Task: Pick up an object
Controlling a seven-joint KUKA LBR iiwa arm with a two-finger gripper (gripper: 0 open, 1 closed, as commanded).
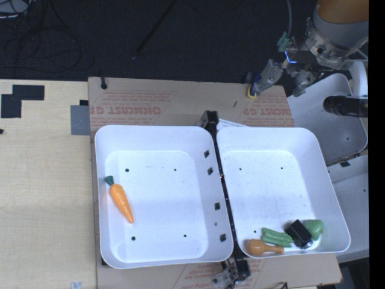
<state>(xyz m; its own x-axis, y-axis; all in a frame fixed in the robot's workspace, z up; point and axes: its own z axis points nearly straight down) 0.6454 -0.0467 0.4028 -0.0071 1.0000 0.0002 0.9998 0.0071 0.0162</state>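
Pale wooden counter (42, 179) bearing two white bins: toy carrot (121, 201) lying in left bin (153, 134), gripper (274, 77) hovering beyond the bins, holding nothing, its opening indiscernible.

Robotics lab, not home. Industrial arm (337, 17) with orange band at upper right of frame. Two white bins (180, 138) side by side on cardboard sheet (180, 101), on pale wood bench (42, 185). Loose cables (42, 17) on dark floor along top. Toy carrot (121, 201) in left bin as test piece.
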